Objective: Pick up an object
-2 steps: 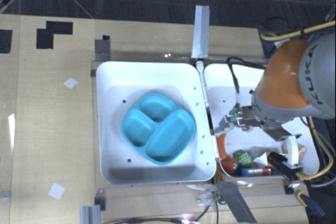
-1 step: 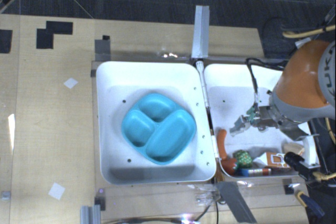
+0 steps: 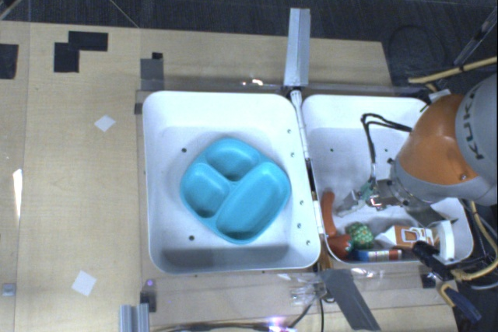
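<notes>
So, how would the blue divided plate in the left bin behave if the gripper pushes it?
The blue divided plate looks like rigid moulded plastic, so it would probably slide whole across the left bin, not bend. Its wide, low shape suggests it will not tip. The smooth rounded rim may be slippery.

One fixed camera looks down at a slant on both bins [image 3: 156, 167], arm [image 3: 443, 152] entering right.

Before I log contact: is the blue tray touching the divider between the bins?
Apart. The camera view shows white bin floor between the blue tray and the divider.
</notes>
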Controlling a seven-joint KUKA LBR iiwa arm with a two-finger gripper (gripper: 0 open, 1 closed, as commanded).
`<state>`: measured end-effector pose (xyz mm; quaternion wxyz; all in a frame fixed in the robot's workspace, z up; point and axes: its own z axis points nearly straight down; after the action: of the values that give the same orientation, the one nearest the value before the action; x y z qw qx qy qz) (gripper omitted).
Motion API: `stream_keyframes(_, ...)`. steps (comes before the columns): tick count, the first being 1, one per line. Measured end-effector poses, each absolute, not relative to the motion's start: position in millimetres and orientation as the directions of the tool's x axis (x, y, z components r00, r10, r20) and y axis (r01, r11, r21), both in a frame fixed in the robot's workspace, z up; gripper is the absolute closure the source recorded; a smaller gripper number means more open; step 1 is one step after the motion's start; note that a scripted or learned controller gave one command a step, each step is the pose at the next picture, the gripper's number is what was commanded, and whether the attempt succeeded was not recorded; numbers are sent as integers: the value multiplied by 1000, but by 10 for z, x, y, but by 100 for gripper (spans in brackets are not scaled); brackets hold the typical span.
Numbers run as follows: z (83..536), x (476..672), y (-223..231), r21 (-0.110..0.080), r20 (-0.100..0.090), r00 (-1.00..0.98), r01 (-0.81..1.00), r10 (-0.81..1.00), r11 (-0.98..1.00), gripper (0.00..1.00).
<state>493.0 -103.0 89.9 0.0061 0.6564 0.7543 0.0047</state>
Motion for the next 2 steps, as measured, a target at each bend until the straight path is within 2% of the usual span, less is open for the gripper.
stream_keyframes(1, 910, 4934, -927, 16, -18, -546, 837, 837, 547, 0)
stream_keyframes(2, 1026, 4957, -913, 21, -20, -546, 837, 837, 547, 100)
